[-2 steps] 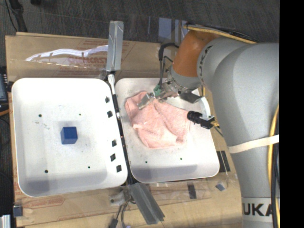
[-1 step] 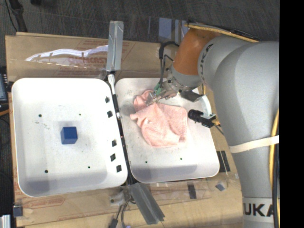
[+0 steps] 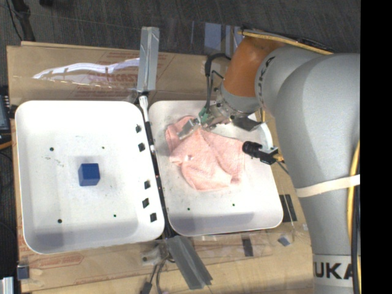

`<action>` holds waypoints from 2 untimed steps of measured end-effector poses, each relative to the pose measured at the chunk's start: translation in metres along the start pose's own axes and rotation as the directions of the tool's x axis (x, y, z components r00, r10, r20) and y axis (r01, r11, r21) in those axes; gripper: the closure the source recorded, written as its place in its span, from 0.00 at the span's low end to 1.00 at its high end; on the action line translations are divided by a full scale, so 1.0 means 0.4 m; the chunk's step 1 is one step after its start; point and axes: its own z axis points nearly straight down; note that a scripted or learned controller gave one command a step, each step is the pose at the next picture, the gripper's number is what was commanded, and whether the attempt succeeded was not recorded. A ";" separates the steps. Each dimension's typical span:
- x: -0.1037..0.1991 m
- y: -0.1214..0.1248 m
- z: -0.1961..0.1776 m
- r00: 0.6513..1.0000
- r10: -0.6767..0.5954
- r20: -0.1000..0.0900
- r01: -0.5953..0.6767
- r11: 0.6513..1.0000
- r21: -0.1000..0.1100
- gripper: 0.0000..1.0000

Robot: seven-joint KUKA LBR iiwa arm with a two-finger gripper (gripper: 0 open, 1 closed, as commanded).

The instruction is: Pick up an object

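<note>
A cardboard-covered bench [image 3: 73, 63] carries two white bins: the left bin [image 3: 37, 225] at nine o'clock, the right bin [image 3: 257, 216] just beside it, toward three o'clock.

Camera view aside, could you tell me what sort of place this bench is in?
Probably a robotics lab: a KUKA arm works over two white bins, one holding a blue cube, the other a pink cloth.

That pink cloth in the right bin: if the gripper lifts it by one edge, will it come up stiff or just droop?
The pink cloth lies crumpled and folded, so it is probably floppy and would drape from wherever the gripper pinches. It looks thin, so likely light. Loose folds may trail over the right bin floor.
</note>
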 end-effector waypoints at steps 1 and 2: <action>0.002 0.001 -0.017 1.000 -0.007 -0.002 0.007 1.000 0.005 1.00; -0.074 -0.030 -0.149 0.975 0.221 0.001 -0.221 0.975 -0.002 1.00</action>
